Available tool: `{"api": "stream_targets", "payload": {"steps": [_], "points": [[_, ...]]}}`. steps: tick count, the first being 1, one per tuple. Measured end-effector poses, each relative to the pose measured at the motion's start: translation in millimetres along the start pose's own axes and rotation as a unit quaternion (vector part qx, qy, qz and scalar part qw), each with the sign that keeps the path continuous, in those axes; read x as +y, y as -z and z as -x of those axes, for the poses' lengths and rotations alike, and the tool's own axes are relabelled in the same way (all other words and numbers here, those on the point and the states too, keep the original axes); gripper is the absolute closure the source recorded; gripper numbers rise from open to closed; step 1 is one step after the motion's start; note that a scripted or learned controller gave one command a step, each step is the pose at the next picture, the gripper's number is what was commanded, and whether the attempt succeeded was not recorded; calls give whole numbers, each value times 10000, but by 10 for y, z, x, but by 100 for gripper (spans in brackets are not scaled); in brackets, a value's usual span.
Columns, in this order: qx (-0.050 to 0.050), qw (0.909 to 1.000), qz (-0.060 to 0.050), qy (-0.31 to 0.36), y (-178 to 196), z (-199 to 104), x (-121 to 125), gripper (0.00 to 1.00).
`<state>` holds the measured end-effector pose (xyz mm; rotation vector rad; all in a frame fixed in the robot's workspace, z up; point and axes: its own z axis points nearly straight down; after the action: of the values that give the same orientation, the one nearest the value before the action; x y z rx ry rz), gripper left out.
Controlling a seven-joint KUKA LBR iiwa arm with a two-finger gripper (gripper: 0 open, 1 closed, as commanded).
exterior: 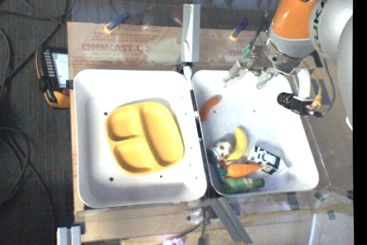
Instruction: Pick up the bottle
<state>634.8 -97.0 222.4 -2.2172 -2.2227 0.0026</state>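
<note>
A green bottle [243,184] lies on its side at the front wall of the right bin [298,135]. It sits under an orange carrot [243,170] that rests against it. My gripper [248,76] hangs over the back of the same bin, far from the bottle. Its two fingers [234,74] are spread apart and open, with nothing between them.
Around the bottle are a banana [239,143], a small red-and-white item [222,151] and a black-and-white carton [265,159]. An orange sausage [210,106] lies near the divider. The left bin [92,94] holds a yellow divided plate [145,136].
</note>
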Motion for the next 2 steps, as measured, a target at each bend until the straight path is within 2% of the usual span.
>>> {"api": "stream_targets", "payload": {"steps": [1,2], "points": [[-1,9999,-1,-143,-398,-794,-73,0],[-2,10000,-4,-23,-399,-1293,-585,0]]}}
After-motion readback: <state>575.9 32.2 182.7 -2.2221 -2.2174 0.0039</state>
